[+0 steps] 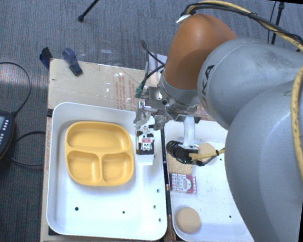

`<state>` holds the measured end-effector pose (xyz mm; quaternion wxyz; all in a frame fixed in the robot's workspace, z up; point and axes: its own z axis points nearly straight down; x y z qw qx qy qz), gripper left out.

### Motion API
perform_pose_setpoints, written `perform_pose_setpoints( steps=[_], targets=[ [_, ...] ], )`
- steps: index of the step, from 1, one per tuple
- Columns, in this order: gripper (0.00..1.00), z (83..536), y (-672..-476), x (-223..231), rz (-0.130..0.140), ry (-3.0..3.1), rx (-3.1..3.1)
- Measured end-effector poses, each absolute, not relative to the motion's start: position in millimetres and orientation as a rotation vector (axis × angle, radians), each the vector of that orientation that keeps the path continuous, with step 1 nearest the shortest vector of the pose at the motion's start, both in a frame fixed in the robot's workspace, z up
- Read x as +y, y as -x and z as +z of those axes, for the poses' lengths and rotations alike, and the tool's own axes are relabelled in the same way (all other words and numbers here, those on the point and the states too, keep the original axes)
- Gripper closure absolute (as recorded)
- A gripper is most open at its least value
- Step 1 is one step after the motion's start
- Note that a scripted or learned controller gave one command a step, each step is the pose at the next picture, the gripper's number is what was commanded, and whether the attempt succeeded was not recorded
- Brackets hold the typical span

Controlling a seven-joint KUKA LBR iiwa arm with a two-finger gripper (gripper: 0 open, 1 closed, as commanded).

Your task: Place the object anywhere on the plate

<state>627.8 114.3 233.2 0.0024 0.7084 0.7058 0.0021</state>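
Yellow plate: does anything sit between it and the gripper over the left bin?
Nothing visible does. The gripper hangs just off the right rim of the yellow plate, above bare floor of the left bin. The plate's three compartments look unoccupied.

A single fixed camera looks down at a slant on the table (90, 84) and both bins, the arm (255, 92) looming close at right.

The arm (244, 85) is stretched in from 3 o'clock, its orange band turned upward. The gripper (147, 139) is pointed down toward 6 o'clock, left of centre.
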Motion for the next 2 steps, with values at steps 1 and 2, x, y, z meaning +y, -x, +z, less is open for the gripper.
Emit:
perform_pose_setpoints(
  steps=[1, 2],
  targets=[
    [1.00, 138.1, -637.8, 186.3, -0.006, -2.218, 2.227],
    [0.00, 139.5, -638.0, 185.9, -0.005, -2.217, 2.227]
  ],
)
